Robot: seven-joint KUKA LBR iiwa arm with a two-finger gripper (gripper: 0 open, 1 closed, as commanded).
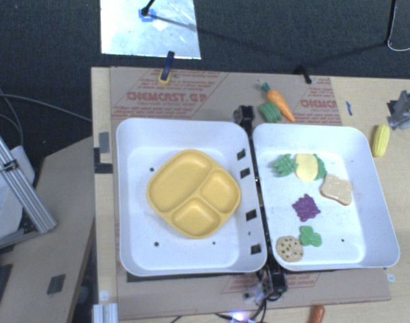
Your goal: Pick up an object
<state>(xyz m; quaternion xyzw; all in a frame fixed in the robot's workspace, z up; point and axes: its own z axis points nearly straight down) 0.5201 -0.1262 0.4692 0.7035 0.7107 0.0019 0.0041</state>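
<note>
The right bin (373,180) holds several toy foods: a green leafy piece (283,165), a yellow piece (306,167), a tan bread slice (336,190), a purple grape bunch (306,208), a small green piece (310,236) and a speckled cookie (289,248). At the right edge of the camera view, a grey metal part of my gripper (403,110) hangs over the bench, beyond the right bin's far right corner and apart from every item. It is blurred and cut off by the frame.
The left bin (138,153) holds a yellow divided plate (193,192). On the bench behind the bins lie a carrot (280,101) with a green piece (270,112), and a yellow corn piece (380,140) lies right of the right bin.
</note>
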